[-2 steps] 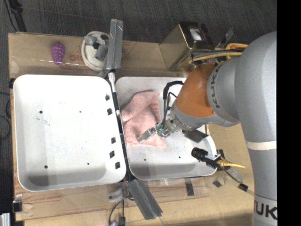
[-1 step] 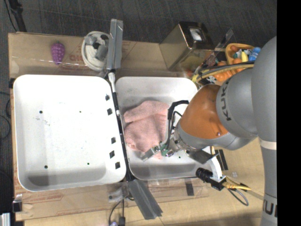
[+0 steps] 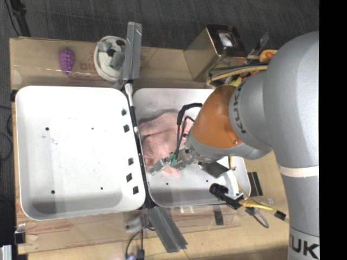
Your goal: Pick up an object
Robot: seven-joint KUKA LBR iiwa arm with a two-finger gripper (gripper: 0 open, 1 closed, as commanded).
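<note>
The arm (image 3: 255, 118) reaches across the right bin (image 3: 162, 196) from the right side, wrist low over the bin floor. The gripper (image 3: 172, 162) sits near the middle of that bin, by the lower edge of a pink cloth (image 3: 157, 131). The cloth lies crumpled against the bin's left wall, in the upper-left part of the floor, and appears to be the only candidate object within reach. The left bin (image 3: 70, 145) carries nothing that can be made out.

Jaw state: cannot be determined. The tool end is small and partly masked by the wrist and its cabling, so neither the opening nor any contact with the cloth can be read. A pale patch lies just below the tool end; whether it is a fold of the cloth or a separate item is unclear.

Step in hand, as judged: approach or grasp at the cloth's lower edge. No lift is evident; the cloth rests on the bin floor.

Next move calls for:
1. Closing on a raised fold, not on flat fabric
2. A straight vertical lift, clear of the divider between the bins
3. Confirmation that fabric hangs from the tool

Outside the bins, a purple object (image 3: 66, 60) rests near the bench's upper-left corner
</note>
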